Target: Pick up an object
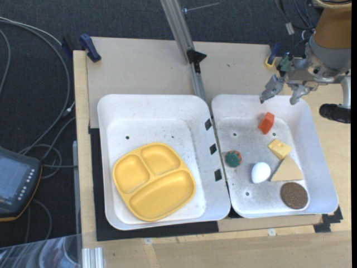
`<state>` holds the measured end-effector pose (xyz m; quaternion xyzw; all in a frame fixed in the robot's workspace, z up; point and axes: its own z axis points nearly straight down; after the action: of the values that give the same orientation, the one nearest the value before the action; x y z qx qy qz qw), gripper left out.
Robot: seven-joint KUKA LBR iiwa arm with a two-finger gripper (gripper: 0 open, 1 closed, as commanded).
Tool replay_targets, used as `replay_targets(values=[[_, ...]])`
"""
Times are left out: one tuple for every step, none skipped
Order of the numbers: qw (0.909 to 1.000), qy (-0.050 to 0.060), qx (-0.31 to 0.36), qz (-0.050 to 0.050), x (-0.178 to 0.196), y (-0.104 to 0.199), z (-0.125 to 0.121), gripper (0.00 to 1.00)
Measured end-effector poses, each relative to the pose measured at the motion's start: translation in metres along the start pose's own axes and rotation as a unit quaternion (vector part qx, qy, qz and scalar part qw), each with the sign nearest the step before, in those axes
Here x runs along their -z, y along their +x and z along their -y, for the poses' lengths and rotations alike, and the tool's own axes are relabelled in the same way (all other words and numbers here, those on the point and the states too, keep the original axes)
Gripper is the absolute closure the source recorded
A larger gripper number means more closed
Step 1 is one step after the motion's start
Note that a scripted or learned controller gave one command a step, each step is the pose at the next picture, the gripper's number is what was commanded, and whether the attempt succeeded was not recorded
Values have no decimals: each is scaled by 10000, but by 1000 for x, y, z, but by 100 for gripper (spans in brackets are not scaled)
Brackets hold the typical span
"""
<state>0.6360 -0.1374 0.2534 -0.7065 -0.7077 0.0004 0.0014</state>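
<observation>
Hovering over the far edge of the right bin [318, 166], your hand [283, 95] is spreading its fingers wide, gripping nothing. You are looking at the orange block [266, 122] lying just beneath it, toward the bin's far end; it is probably light and rigid, so try pinching its flat sides.

Even, fairly bright overhead light, soft shadows inside the white bins [111, 121], mild overall softness, no strong glare.
</observation>
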Motion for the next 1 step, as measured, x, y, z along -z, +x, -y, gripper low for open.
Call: replay_targets(values=[[10000,0,1,1,0,0,0,0]])
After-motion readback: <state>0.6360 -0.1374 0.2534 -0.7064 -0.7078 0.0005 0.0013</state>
